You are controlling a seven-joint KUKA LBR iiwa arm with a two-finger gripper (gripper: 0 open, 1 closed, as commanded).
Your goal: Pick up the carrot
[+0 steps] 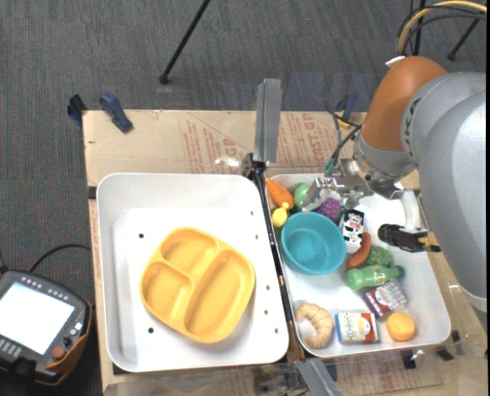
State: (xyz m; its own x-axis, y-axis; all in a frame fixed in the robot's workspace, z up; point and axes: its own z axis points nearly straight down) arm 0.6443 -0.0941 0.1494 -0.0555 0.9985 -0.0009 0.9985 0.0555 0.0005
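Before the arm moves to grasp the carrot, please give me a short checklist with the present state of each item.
1. Carrot in view, at the far left corner of the right bin: ok.
2. Carrot free from above: ok.
3. Room around the carrot: not ok; the bin's wall, a yellow toy and a green toy crowd it.
4. Gripper over the carrot: not ok; it sits to the carrot's right, near the blue bowl.
5. Gripper holds nothing: cannot tell.
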